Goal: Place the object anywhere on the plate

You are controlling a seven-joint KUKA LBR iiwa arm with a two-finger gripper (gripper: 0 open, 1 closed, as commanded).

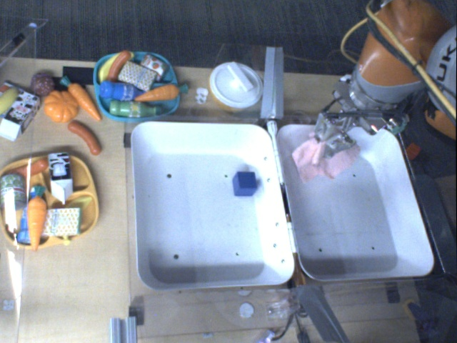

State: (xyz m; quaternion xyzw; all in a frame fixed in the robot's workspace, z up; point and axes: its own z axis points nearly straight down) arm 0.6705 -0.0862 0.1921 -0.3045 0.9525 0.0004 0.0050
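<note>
A small blue cube [245, 183] lies in the left bin [164, 213], right of its middle and a little toward the back. A pink plate [320, 163] lies at the back of the right bin [371, 234], toward its left, and my gripper hides part of it. My gripper [335, 138] hangs over the plate's back edge, with the orange wrist band above it at the top right. The cube sits well apart from the gripper, across the wall between the bins.
A blue bowl of toy food [137, 84] and a round white lid [235, 84] stand behind the left bin. A yellow tray of toy food [48, 200] sits at the far left, with loose carrots and a sausage [84, 136] nearby.
</note>
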